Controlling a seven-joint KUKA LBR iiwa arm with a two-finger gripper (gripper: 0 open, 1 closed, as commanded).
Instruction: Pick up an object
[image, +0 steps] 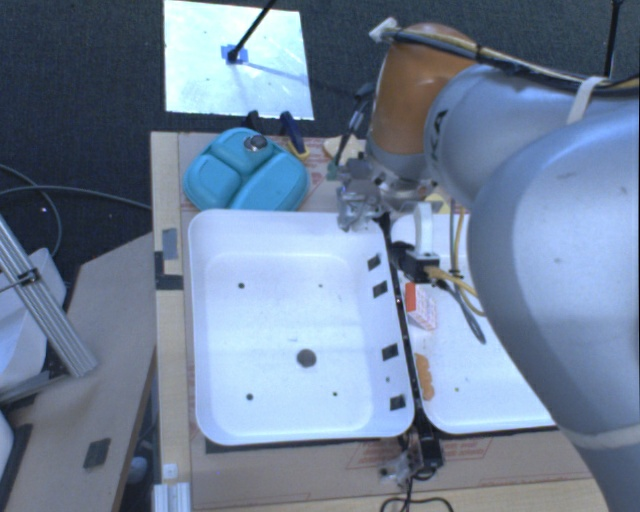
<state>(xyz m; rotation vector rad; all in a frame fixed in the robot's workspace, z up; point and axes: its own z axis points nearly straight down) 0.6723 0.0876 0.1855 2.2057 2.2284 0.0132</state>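
Note:
My gripper (352, 214) hangs over the back edge where the two white bins meet, below the orange wrist band. In the right bin (480, 400) a red and white packet (421, 306) lies close to the dividing wall. Nearer the front of that bin lies a small orange piece (425, 376), and a thin grey stick (471, 321) lies beside the packet. A small dark round thing (306, 357) rests on the floor of the left bin (215, 300). Nothing is visible in the gripper.
A blue plastic container (246, 172) sits just behind the left bin, with a blue-handled tool (292, 131) beside it. The arm's big grey body covers most of the right bin. A shiny sheet (235, 55) lies at the back.

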